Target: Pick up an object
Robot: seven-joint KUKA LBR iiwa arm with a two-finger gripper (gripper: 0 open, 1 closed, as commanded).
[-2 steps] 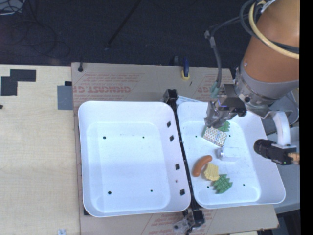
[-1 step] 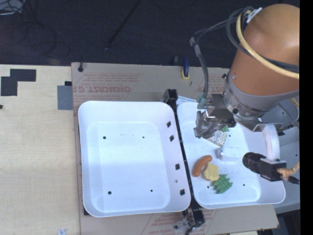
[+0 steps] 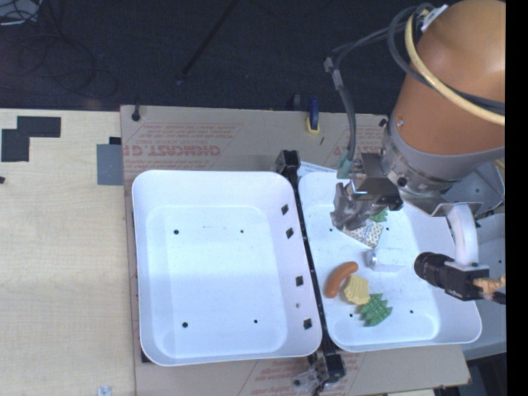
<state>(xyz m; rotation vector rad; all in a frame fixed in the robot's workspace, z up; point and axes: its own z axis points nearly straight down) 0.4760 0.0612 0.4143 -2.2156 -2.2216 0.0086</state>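
Note:
My gripper hangs low over the back left part of the right bin. Just under its tip lies a small pale speckled object, partly hidden by the gripper; whether it is touched I cannot tell. A green scrap peeks out beside the gripper on its right. Nearer the front lie an orange sausage-shaped piece, a yellow ridged piece and a green leafy piece, close together. A tiny grey item rests between them and the gripper.
The left bin stands beside the right one, parted by a black divider with clips. The large orange and grey arm body overhangs the right bin's back right. Bench board lies behind the bins.

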